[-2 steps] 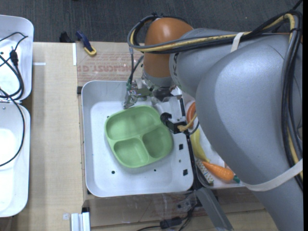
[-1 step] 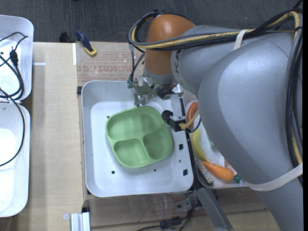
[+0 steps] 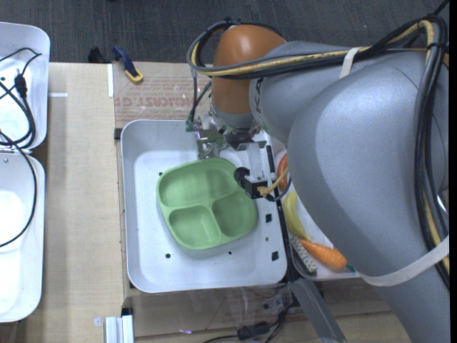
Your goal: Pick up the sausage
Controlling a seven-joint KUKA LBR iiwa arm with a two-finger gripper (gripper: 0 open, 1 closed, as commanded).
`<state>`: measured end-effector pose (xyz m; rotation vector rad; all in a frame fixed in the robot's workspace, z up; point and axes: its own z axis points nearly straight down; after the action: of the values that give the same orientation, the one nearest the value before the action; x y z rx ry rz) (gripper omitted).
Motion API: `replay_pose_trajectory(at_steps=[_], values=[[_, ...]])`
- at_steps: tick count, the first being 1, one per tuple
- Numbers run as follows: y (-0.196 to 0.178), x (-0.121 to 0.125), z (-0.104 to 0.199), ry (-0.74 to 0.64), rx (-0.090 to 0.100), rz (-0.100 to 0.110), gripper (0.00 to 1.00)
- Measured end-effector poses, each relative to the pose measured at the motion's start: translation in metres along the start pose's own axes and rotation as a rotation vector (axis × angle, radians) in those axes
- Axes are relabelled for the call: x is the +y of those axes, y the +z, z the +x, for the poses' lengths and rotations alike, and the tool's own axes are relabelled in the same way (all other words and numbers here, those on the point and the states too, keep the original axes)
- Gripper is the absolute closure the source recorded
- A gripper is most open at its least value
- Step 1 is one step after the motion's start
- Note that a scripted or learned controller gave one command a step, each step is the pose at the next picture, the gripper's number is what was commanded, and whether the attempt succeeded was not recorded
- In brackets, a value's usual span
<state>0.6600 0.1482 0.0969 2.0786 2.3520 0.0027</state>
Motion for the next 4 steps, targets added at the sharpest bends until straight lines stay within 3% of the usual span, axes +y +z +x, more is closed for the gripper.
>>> replay_pose_trajectory(at_steps=[1,2,3,4], values=[[-0.083,-0.017,0.075,-0.038,0.000,0.003,1.00],[-0.151,-0.063,0.083,0.036,-0.002,0.005,1.00],[-0.160,-0.050,0.077,0.559,-0.004,0.006,1.00],[-0.152,-0.053,0.086,1.058,-0.004,0.005,1.00]])
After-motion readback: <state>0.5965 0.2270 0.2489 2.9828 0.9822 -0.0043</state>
